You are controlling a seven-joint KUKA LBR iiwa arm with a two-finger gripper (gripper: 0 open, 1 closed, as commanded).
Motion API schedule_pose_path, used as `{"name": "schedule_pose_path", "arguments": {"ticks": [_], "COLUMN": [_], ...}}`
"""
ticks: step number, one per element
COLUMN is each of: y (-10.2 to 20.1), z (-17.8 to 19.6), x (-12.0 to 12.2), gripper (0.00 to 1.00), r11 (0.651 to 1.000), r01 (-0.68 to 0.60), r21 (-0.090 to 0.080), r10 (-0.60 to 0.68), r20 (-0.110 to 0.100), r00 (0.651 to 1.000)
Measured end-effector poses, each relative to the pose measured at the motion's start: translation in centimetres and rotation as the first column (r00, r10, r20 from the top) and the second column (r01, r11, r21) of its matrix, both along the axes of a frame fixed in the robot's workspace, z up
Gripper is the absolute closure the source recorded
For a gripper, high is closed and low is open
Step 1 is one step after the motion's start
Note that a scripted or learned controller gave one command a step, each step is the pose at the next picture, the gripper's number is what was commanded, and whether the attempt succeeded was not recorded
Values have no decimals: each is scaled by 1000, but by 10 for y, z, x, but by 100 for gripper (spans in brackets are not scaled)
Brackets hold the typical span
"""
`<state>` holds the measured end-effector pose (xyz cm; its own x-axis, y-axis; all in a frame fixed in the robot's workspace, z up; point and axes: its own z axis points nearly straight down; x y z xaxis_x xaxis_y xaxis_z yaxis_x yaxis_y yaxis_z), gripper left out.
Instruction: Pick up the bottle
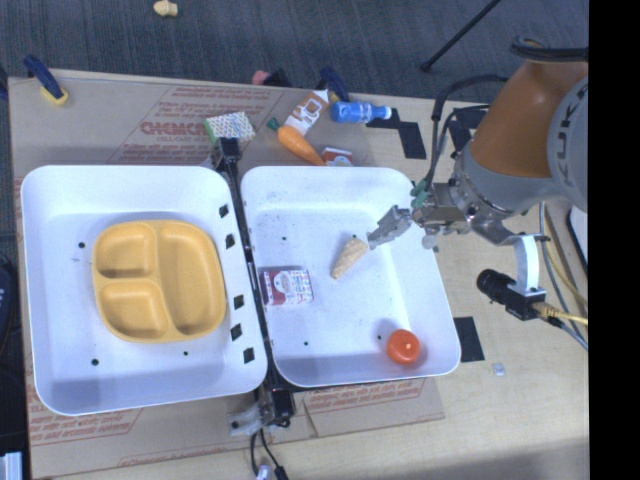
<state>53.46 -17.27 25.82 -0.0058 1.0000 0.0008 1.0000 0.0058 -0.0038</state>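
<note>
The tool (388, 227) hangs over the right bin (420, 298), its state impossible to tell, nothing visibly held. The blue bottle (358, 113) lies on the bench (500, 418) beyond the bins, ungrasped; the pick remains undone.

A yellow divided tray (158, 279) fills the left bin (40, 268); an orange ball (404, 346) lies in the right bin (330, 353).

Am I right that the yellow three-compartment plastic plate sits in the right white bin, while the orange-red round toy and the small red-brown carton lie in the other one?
Not quite: the camera view shows the yellow three-compartment plastic plate in the left white bin, not the right one. The orange-red round toy and the small red-brown carton do lie in the other bin, the right white bin.
</note>
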Motion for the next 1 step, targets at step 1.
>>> {"name": "schedule_pose_path", "arguments": {"ticks": [1], "y": [0], "z": [10], "x": [0], "gripper": [100], "r11": [1000], "r01": [-5], "r21": [1], "r10": [5], "r20": [-2], "r00": [1000]}}
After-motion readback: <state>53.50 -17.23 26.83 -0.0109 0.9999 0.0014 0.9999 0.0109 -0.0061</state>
